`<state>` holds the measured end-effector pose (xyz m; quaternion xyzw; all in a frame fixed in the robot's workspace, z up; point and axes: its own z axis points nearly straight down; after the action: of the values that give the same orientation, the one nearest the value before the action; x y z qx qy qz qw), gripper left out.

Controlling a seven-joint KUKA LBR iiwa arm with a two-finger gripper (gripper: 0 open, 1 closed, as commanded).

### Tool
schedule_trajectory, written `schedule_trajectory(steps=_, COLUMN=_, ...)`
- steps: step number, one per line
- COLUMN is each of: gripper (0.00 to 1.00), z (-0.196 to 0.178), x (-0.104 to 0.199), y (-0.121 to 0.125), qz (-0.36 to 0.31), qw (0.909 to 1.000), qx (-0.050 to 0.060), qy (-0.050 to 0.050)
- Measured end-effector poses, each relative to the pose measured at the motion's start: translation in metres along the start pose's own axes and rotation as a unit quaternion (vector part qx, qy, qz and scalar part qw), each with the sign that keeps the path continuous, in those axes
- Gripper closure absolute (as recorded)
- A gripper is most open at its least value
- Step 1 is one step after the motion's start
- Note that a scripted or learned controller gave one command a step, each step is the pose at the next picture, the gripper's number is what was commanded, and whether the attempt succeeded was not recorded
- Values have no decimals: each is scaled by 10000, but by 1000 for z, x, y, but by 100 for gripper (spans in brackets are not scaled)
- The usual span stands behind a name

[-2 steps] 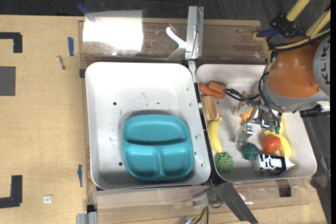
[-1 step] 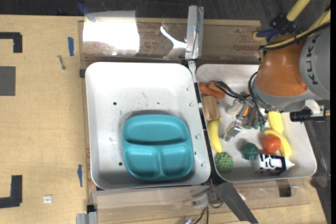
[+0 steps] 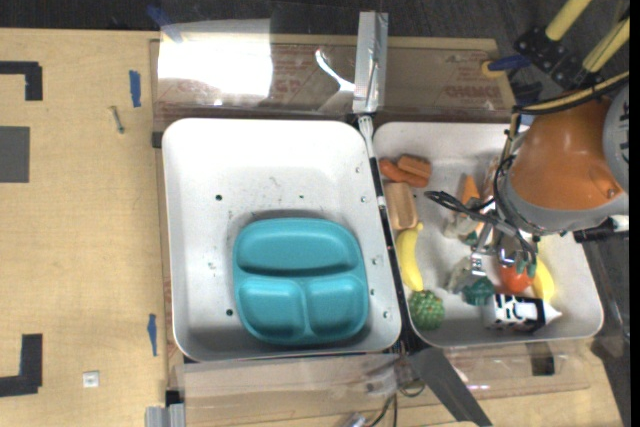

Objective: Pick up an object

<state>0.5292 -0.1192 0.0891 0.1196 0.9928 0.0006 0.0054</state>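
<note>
The right bin (image 3: 590,315) holds several toy foods: an orange hot dog (image 3: 405,170), a tan bread piece (image 3: 400,206), a yellow banana (image 3: 408,257), a green bumpy fruit (image 3: 427,308), a small teal piece (image 3: 479,292), a red-orange piece (image 3: 516,275) and a black-and-white object (image 3: 515,311). My gripper (image 3: 487,243) reaches down into this bin below the orange wrist band (image 3: 560,165). It hangs low among the items on the right side, just above the teal piece and beside the red-orange piece. Its metal parts blend with the clutter, and I see nothing clearly held.
The left bin (image 3: 200,165) carries a teal divided tray (image 3: 298,280) toward its front. A clear plastic divider (image 3: 369,65) stands behind the two bins. Brown bench board (image 3: 70,215) lies to the left. Yellow-and-black cabling (image 3: 570,25) crosses the upper right.
</note>
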Motion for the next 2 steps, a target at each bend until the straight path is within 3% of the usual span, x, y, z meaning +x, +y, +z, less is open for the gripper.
schedule_trajectory(steps=1, gripper=0, z=3, x=-71, y=26, qz=173, qw=9998, qx=2, qy=-19)
schedule_trajectory(steps=2, gripper=0, z=0, x=-23, y=12, qz=1419, qw=9899, qx=5, qy=1)
